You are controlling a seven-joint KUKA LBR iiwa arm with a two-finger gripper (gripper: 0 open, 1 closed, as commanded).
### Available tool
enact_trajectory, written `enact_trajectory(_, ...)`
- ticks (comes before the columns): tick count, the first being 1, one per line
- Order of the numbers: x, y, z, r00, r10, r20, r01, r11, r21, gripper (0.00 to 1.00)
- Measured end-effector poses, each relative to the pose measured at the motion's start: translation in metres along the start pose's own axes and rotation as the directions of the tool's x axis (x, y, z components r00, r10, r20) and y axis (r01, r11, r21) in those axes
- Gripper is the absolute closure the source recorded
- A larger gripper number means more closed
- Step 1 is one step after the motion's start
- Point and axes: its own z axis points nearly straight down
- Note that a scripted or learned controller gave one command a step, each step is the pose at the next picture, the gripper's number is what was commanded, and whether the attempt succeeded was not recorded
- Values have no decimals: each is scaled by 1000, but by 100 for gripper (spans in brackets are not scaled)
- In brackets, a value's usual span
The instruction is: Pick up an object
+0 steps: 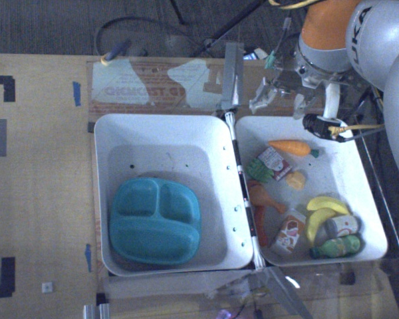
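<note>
The gripper (279, 98) hangs above the far rim of the right bin (371, 198), fingers spread apart and empty, beyond the carrot (289, 147).

You have open floor in the right bin (369, 178) between the carrot (289, 147) and bananas (322, 214); toys crowd its left side and near corner.

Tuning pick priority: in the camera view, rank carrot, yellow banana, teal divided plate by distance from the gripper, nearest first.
Measured from the gripper, above the right bin's far edge:
1. Carrot, at the far end of the right bin, just below the gripper.
2. Yellow banana, in the right bin's near half, towards its right side.
3. Teal divided plate, in the left bin, towards its near end.
</note>
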Motion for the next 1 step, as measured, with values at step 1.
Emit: enact_trajectory(1,17,-58,67,999,-35,-1,35,999,2,0)
